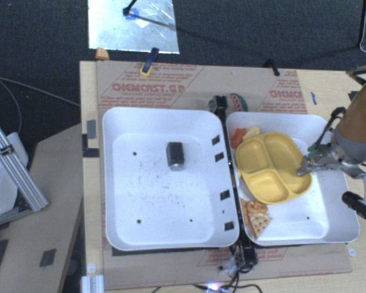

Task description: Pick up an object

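Nearest the lens, a tan waffle-patterned piece point(256, 215) lies left of and below the claw point(304, 171). At the claw's tip sits the yellow plastic divided plate point(271, 163); its opening cannot be told. Approach step; next, a firm closing on the plate's rim.

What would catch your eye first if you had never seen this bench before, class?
The yellow divided plate stands out most, lying in the right bin over some smaller bits, with a waffle-patterned piece poking out near its lower edge. The gripper reaches in from the right and meets the plate's right rim. In the left bin, a lone small grey cylinder lies near the upper middle.
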Robot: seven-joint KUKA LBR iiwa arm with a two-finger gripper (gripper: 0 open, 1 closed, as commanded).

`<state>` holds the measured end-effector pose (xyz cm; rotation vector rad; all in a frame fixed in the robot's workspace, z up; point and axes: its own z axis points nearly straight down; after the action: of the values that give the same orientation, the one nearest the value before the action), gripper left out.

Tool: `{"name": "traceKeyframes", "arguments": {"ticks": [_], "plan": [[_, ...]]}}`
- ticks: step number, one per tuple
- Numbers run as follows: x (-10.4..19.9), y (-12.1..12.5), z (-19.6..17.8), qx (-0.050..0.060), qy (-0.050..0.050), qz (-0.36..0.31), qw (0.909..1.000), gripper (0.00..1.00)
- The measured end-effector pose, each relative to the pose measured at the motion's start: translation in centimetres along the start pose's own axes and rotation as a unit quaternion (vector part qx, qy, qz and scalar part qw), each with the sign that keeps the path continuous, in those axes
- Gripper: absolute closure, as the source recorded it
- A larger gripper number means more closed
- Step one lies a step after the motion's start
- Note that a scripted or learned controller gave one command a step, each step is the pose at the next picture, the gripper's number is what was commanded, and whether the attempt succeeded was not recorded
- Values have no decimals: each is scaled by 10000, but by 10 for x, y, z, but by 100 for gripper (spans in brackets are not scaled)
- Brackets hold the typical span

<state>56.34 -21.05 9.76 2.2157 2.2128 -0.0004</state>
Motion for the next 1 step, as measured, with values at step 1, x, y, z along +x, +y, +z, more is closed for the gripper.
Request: {"name": "traceKeyframes", "arguments": {"ticks": [1], "plan": [[35,-7,-50,-4,-70,45,10000,100]]}}
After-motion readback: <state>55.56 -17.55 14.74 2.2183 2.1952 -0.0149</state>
